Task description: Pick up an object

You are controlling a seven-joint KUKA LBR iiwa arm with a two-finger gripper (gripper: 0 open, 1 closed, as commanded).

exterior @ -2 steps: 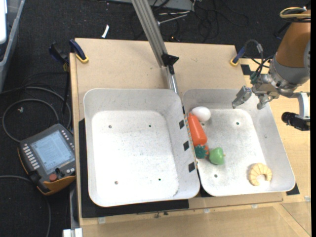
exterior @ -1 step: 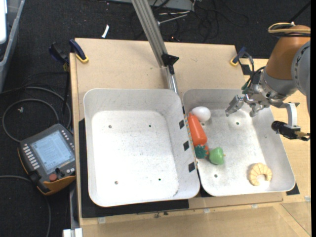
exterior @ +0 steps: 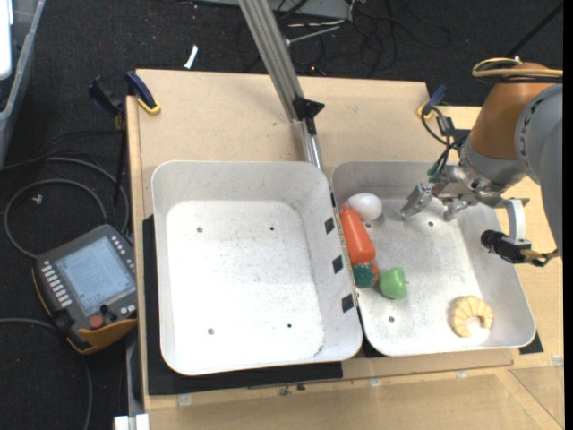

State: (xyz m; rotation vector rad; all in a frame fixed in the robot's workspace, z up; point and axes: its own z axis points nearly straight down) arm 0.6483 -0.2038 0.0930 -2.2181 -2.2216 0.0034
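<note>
Over the right bin (exterior: 501, 330), the gripper (exterior: 428, 206) hung with fingers spread and nothing between them; the white ball (exterior: 364, 206) sat just to its left, the orange carrot (exterior: 356, 236) lengthwise beyond.

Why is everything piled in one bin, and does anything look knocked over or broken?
Nothing looks broken or spilled. The white ball, orange carrot-like toy, green toy and pale croissant-like piece all lie loose in the right bin; three crowd its left wall. The gripper hovers over that bin's far part.
</note>
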